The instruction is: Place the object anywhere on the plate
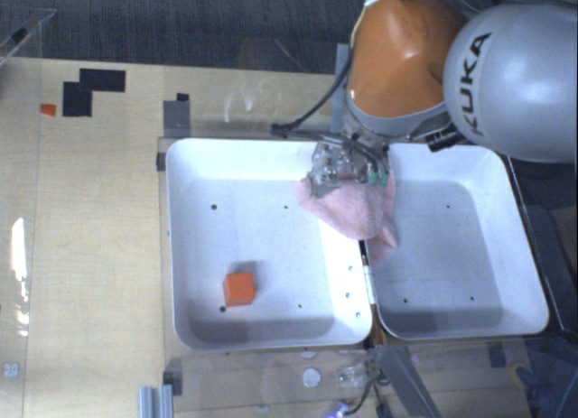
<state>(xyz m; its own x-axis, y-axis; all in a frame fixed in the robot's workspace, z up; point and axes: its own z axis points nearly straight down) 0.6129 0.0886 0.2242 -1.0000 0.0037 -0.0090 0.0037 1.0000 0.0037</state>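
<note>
My gripper [346, 171] hangs over the top right part of the left bin [194, 227], near the divide between the two bins. A pink cloth [354, 210] is pinched at its top edge between the fingers and droops below them, its lower tip over the bins' shared rim. A small orange cube [239, 289] lies on the left bin's floor near the front left, well away from the gripper.
The right bin [452, 245] sits directly beside the left one. The arm's orange band and grey wrist [424, 55] loom over the bins' back edges. Black and orange markers [86, 91] lie on the wooden bench at far left.
</note>
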